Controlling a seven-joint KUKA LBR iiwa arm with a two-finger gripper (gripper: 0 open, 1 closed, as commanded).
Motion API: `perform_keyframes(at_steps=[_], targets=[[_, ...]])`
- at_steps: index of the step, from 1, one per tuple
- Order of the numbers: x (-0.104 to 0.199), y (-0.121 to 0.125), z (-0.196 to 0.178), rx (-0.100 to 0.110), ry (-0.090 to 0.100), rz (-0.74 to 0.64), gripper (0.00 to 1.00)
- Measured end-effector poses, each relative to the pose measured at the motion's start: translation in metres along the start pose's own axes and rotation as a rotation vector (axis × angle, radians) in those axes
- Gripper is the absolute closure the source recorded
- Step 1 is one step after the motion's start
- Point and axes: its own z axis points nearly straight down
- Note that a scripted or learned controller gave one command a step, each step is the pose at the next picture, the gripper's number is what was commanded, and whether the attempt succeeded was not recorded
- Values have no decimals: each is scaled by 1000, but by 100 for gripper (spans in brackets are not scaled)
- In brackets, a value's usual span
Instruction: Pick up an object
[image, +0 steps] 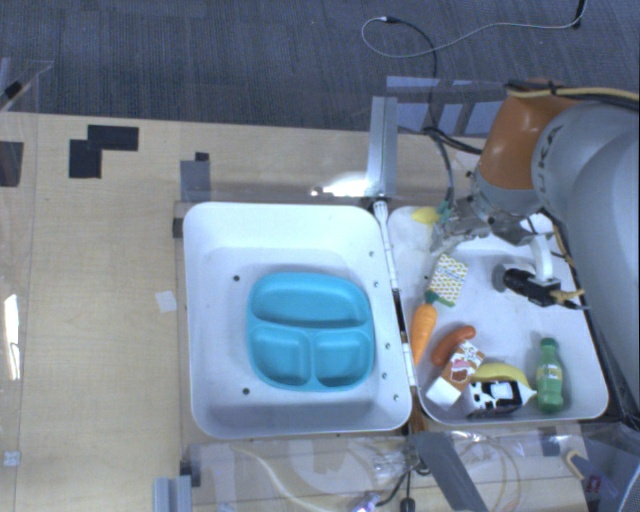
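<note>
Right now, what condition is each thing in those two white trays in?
Blue divided plate: flat in the left bin, nothing in its compartments.
Carrot: lying in the right bin.
Green bottle: lying down.
Banana: lying near the front.
Gripper: low over the right bin's far end.

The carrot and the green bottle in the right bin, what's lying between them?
In the camera view, between the carrot and the green bottle lie a red sausage-like toy, a small carton and a banana.
</note>
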Motion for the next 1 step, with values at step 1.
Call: perform_keyframes(at_steps=[1], targets=[[26, 4, -86, -5, 7, 422, 100]])
